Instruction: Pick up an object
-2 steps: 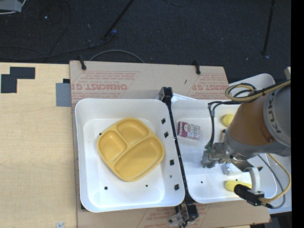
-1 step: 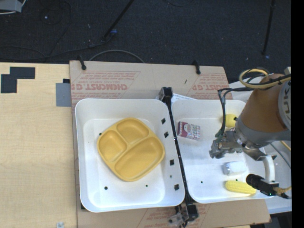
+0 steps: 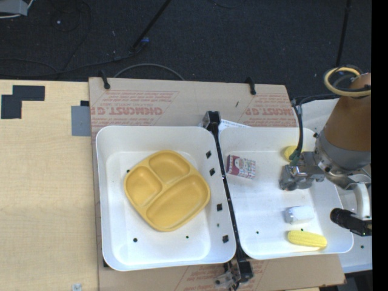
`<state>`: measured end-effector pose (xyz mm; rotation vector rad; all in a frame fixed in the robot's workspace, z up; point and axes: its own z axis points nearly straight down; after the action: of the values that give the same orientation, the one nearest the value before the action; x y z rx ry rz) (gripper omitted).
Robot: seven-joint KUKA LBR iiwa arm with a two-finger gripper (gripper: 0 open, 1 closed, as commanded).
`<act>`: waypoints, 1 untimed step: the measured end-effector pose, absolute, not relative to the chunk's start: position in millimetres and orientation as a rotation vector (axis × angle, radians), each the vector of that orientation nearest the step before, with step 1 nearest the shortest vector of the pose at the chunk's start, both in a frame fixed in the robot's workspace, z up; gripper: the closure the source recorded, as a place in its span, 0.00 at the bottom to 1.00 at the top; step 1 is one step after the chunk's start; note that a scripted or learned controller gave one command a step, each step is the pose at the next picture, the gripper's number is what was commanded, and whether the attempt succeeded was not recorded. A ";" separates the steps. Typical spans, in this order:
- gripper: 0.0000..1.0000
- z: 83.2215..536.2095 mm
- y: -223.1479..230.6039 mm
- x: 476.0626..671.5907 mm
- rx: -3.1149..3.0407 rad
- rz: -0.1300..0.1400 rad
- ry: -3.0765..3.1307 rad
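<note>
Now pincer (image 3: 291,179) hangs over right bin (image 3: 267,247); yellow tray (image 3: 167,190) in left bin (image 3: 115,235).

the two bins (image 3: 115,162) are white, and the divided plate (image 3: 167,190) in the left one is plain yellow. in the right bin a small packet (image 3: 240,167) shows red and white print, a corn cob (image 3: 307,239) is yellow, and a small cylinder (image 3: 298,213) is pale grey-white. the arm (image 3: 348,123) is grey with an orange band, its pincer (image 3: 292,178) is metallic grey, the cardboard (image 3: 182,102) is brown with red lettering, and the bench (image 3: 42,187) is light wood.
</note>
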<state>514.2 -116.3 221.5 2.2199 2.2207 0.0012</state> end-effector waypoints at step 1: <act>1.00 240.3 -117.1 514.5 2.220 -0.001 2.224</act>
<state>514.5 -117.1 240.3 2.2205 2.2235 -0.0009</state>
